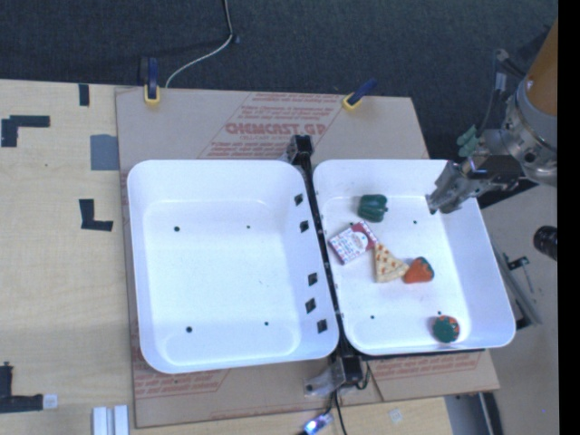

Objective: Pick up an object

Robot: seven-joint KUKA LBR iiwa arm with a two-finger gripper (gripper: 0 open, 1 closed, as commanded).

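Where the glossy white bin (471,270) curves, a wedge-shaped pizza slice (388,265) lies.

You are looking at a dark green toy pepper (372,207), a red-and-white patterned packet (349,244), and a yellow red-dotted pizza wedge (388,265).

wooden bench (54,243) bears cardboard sheet (263,130) (two white bins (217,261) atop)

The arm (544,89) is running off the frame's edge at 3 o'clock. The gripper (446,196) is showing too small and blurred to tell how its tips are standing.
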